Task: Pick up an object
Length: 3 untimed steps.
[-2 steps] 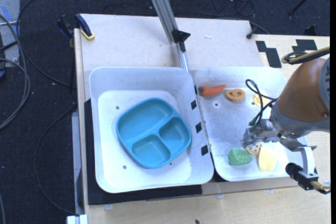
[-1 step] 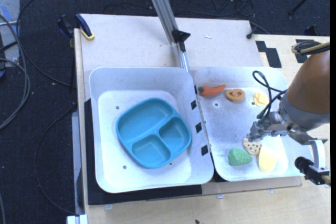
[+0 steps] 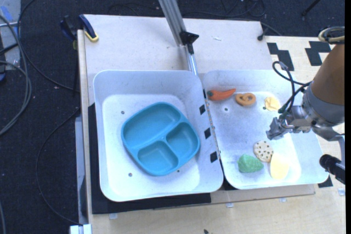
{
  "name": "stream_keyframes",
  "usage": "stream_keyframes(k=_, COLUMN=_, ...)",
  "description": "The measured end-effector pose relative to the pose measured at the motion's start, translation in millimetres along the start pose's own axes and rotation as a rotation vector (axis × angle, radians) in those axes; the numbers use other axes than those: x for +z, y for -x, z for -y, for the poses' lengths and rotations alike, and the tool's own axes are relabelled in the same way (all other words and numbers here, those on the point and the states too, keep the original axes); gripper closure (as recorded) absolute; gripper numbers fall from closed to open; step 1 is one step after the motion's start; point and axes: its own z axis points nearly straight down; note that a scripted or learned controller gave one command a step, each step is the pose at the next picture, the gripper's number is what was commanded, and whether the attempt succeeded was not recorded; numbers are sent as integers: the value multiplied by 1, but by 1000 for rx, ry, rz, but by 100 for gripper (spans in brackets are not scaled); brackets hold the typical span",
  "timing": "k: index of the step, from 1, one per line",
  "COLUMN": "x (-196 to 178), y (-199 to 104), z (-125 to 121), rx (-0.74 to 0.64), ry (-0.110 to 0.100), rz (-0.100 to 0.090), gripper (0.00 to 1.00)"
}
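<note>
The right bin [image 3: 233, 123] holds an orange carrot-shaped toy [image 3: 221, 94], a brown pretzel-like piece [image 3: 245, 98] and a pale yellow piece [image 3: 271, 103] along its far side. Near its front lie a green lump [image 3: 250, 164], a dotted cookie [image 3: 264, 151] and a pale yellow oval [image 3: 279, 166]. My gripper [image 3: 276, 131] hangs at the right side of this bin, just above and right of the cookie, between the two yellow pieces. Nothing shows between its fingers.
The left bin [image 3: 109, 112] holds a blue divided tray [image 3: 160, 138]. A slanted metal pole [image 3: 167, 0] runs from the top of the view to the bins' shared edge. Cables lie on the dark floor around the bench.
</note>
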Motion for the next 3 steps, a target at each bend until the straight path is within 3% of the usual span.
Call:
stream_keyframes(k=1, x=3, y=-46, z=-19, rx=-5, ry=-4, rz=-3, gripper=100)
stream_keyframes(k=3, x=10, y=-131, z=-87, rx=-6, ry=-2, rz=-3, gripper=100)
